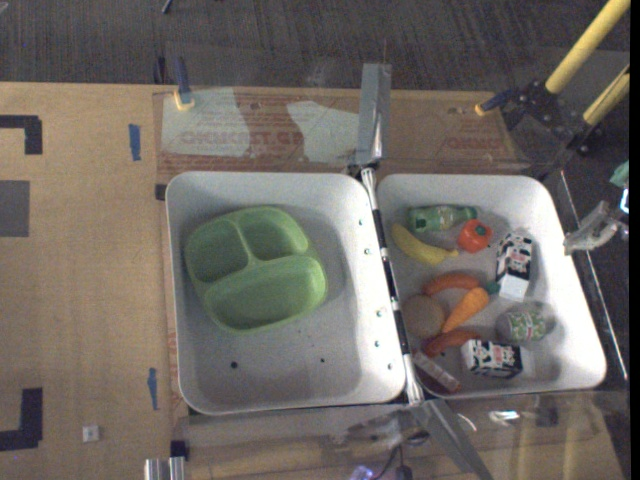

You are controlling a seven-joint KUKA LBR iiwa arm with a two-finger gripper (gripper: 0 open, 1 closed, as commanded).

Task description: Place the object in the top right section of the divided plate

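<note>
Green moulded plastic divided plate [256,267] lies flat in left white bin [190,368], its top right section bare & ready. Candidate objs sit in right white bin [570,363]: yellow toy banana [421,246], orange toy carrot [466,309], small milk carton [514,265]. Gripper state: can't tell; nothing picked yet.

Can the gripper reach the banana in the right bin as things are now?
Probably yes. The banana lies uncovered near the right bin's left wall, nothing on top. A green bottle and tomato lie close beside it. The gripper sits at the bin's right rim.
</note>
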